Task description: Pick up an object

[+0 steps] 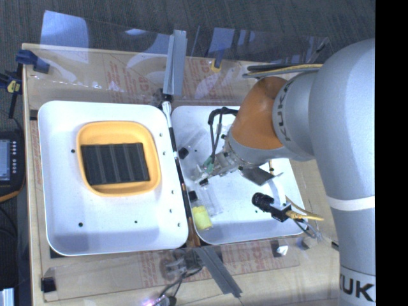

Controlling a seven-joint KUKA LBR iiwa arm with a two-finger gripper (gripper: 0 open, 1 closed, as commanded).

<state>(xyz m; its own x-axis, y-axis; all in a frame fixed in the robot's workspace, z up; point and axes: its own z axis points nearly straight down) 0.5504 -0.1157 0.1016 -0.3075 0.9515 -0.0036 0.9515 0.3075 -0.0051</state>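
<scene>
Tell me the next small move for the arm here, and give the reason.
Probably a short shift toward the near left corner of the right bin, then down. The gripper sits low over that bin's left part, and the small yellow block lies just nearer the camera by the bin's front edge, apart from it. Whether the fingers are open is unclear from this view.

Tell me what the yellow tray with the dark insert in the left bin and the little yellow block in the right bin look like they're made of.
The yellow tray looks like moulded plastic: smooth rounded rim, faint sheen. Its dark insert seems a matte ribbed material, perhaps rubber or plastic; the look leaves that open. The little yellow block looks dull and soft-edged, possibly foam or sponge, though it's too small to be sure.
</scene>
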